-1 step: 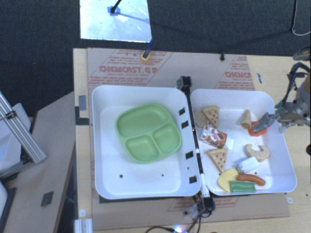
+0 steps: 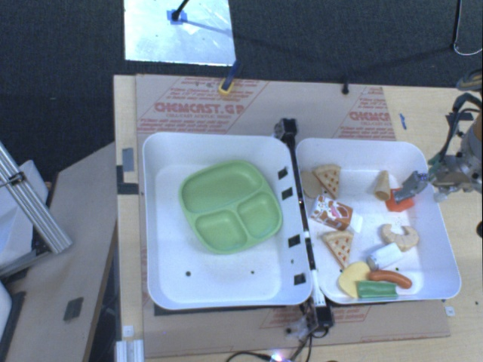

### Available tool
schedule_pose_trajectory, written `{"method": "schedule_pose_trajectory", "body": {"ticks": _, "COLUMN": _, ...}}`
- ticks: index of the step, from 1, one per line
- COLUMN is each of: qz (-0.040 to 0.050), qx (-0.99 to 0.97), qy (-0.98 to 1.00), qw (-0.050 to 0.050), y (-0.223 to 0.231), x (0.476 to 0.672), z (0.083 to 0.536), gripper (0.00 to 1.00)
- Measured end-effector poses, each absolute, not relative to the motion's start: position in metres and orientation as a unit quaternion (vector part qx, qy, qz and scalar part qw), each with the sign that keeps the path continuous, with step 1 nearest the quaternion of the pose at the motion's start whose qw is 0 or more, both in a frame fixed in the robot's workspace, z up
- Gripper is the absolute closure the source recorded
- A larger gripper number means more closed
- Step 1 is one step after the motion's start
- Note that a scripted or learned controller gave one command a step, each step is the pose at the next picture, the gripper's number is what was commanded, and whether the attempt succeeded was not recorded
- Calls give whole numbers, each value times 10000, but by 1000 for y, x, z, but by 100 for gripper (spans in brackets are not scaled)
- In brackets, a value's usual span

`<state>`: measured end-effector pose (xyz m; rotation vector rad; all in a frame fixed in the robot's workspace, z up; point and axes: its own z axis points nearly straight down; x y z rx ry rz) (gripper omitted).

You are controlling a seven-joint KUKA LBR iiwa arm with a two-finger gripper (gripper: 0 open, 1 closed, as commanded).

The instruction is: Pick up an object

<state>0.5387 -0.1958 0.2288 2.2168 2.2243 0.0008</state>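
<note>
Reaching in from the right, the gripper (image 2: 410,185) hangs over the right bin (image 2: 434,202) near its far right wall; whether it is spread or closed cannot be told. Just beneath its tip lies a small orange-red piece (image 2: 399,200), with a cone-shaped toy (image 2: 383,184) just beside. A green divided plate (image 2: 230,206) rests in the left bin (image 2: 162,232).

A light wooden table (image 2: 90,202) stands on dark carpet floor (image 2: 60,44). A cardboard sheet (image 2: 204,104) printed in red letters covers its top. Beyond it, a shiny metal plate (image 2: 177,21) lies on the carpet. An aluminium rail (image 2: 30,202) slants at the left edge.
</note>
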Motion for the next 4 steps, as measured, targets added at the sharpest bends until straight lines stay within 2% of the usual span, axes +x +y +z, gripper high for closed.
{"method": "schedule_pose_trajectory", "body": {"ticks": 1, "qz": -4, "qx": 7066, "qy": 7076, "qw": -6, "y": -202, "x": 544, "z": 184, "gripper": 0}}
{"method": "schedule_pose_trajectory", "body": {"ticks": 2, "qz": -6, "qx": 7067, "qy": 7076, "qw": -15, "y": -203, "x": 540, "z": 121, "gripper": 0}}
{"method": "schedule_pose_trajectory", "body": {"ticks": 3, "qz": -1, "qx": 7067, "qy": 7075, "qw": -9, "y": -202, "x": 540, "z": 82, "gripper": 0}}
{"method": "schedule_pose_trajectory", "body": {"ticks": 4, "qz": 8, "qx": 7068, "qy": 7074, "qw": 18, "y": -203, "x": 541, "z": 95, "gripper": 100}}
